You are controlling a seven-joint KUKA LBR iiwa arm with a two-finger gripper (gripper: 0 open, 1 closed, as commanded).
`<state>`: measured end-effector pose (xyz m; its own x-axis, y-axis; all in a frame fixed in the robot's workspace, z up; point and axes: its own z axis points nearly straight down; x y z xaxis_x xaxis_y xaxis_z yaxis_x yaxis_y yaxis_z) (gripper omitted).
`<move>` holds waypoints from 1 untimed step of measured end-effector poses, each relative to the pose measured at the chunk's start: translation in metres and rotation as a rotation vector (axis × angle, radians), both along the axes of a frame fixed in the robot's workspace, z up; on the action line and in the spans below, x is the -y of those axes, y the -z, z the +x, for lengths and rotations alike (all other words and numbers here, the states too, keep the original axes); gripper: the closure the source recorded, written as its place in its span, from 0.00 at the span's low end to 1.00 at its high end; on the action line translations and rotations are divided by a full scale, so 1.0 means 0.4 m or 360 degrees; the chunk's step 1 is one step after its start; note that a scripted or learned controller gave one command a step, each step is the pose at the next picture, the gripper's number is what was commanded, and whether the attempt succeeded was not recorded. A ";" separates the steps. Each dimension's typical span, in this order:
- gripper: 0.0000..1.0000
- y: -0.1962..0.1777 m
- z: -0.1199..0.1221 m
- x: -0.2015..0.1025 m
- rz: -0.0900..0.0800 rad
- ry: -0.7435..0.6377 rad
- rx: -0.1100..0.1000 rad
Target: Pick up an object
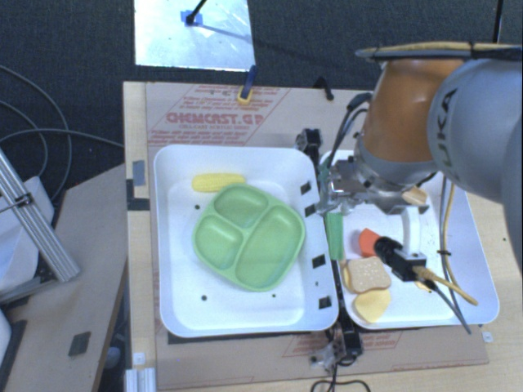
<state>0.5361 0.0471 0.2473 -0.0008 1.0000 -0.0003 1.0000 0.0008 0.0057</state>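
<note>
Dark carpet behind, pale wooden desk (90, 219) below, two shallow white bins side by side on printed cardboard. End effector (359, 193) hanging low over the right-hand white bin (482, 296), under the grey arm's orange band (400, 113); grip state impossible to tell, hidden by the wrist. Nearest, a small red-orange rounded piece (368, 240); just beside it, a tan speckled toast-like slice (368, 275) touching a smooth yellow disc (372, 305). In the left-hand white bin (176, 300), a glossy green three-compartment plastic plate (249, 237) and a ridged yellow toy corn cob (218, 183). Judged: approach step, nothing lifted yet. Next: centring over one piece, descending, closing.
</note>
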 end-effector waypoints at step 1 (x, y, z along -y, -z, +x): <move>1.00 0.002 0.040 -0.050 0.0002 -0.0007 -0.0004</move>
<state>0.5523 0.0673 0.2464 -0.0049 1.0000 0.0009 1.0000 0.0049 0.0029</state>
